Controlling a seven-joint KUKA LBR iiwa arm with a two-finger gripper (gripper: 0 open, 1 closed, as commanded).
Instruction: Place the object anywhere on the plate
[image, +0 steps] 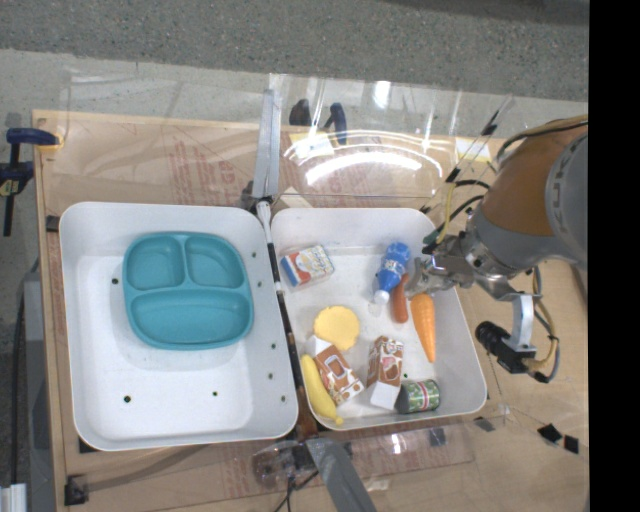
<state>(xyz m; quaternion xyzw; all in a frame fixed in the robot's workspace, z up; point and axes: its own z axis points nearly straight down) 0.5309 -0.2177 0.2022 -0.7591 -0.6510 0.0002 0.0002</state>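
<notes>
Leftmost, the left bin (90, 400) carries the teal plate (187, 289), a three-compartment dish lying flat in the bin's upper half with nothing on it. Across the divider, the right bin (455, 375) is crowded: a small carton (307, 266) near its upper left, a yellow round piece (337, 325) at the middle, a banana (319, 391) along the lower left wall with a brown-and-white box (338, 372) against it, a second brown carton (385, 366) beside that, and a green can (420, 396) at the lower right. Further right lie a blue bottle (392, 268), a slim reddish sausage (400, 304) and a carrot (425, 324), the last two with their long axes running roughly up and down the view, the carrot's broad end uppermost. The gripper (432, 272) sits at the bin's right side just above the carrot's top, with the sausage's upper end just to its left; nothing can be made out between its parts, and their spacing cannot be told. By my judgement the carrot or sausage is the likely target, lying directly below the gripper, so any carry must travel well leftward across the divider to reach the plate.
</notes>
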